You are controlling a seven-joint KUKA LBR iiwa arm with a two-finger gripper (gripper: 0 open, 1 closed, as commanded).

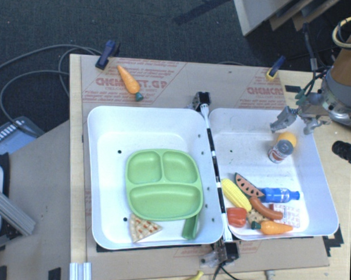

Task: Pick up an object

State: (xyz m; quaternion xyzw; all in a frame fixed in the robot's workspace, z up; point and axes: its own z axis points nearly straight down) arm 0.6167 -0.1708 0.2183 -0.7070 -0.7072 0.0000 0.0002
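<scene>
Holding a green tray (162, 185), waffle piece (142, 227) was the left bin (102, 162), right bin (319, 172) held can (279, 151), corn (236, 195), bottle (280, 195), gripper (298, 120) jaws wide above can, gripping nothing.

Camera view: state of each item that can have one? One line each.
Green three-compartment plastic plate: flat in left bin, nothing on it.
Small yellow-and-grey can: lying tilted in right bin.
Blue plastic bottle: on its side, cap on.
Orange toy carrot: lying on the bench, outside both bins.
Tool: above right bin's far edge, holding nothing.
</scene>
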